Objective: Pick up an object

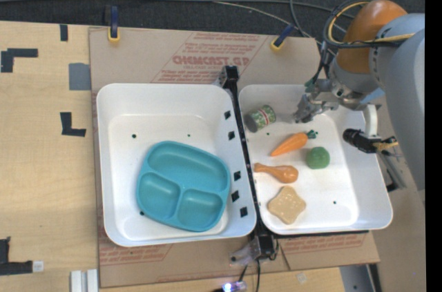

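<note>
The right bin (366, 215) holds a small green-labelled can (261, 117) lying on its side at the back left, an orange carrot (291, 143) with a green top in the middle, and a green ball (318, 158) to its right. An orange drumstick-shaped toy (277, 172) and a tan cracker-like piece (286, 205) lie nearer the front. My gripper (305, 114) hangs over the back of the right bin, just above the carrot's green end and right of the can. Nothing shows between its fingers.
The left bin (117, 111) holds a teal divided plate (183, 186). A black divider (238, 146) with clips runs between the bins. Cables cross the dark floor behind the bench, and two clamps (113, 32) pin the cardboard sheet.
</note>
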{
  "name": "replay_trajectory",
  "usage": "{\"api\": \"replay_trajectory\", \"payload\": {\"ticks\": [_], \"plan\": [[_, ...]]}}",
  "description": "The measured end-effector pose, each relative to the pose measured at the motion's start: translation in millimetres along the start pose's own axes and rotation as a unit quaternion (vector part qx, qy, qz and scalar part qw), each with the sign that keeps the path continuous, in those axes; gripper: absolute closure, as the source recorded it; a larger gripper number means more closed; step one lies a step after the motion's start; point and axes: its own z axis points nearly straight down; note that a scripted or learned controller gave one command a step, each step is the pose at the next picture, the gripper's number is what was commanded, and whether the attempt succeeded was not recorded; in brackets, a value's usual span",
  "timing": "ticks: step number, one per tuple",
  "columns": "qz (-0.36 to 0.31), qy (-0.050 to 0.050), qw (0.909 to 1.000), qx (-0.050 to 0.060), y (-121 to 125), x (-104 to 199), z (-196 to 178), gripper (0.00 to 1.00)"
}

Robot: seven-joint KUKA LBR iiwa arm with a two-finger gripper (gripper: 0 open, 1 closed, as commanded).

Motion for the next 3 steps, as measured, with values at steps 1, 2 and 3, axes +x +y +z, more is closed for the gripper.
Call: {"api": "replay_trajectory", "payload": {"ticks": [1, 2, 3], "plan": [[0.001, 0.001, 1.0000, -0.003, 8.4, 5.9, -59.1, 1.00], [0.001, 0.000, 1.0000, -0.003, 8.3, 7.5, -123.5, 1.00], [0.001, 0.000, 1.0000, -0.003, 9.4, 7.6, -177.5, 1.00]]}}
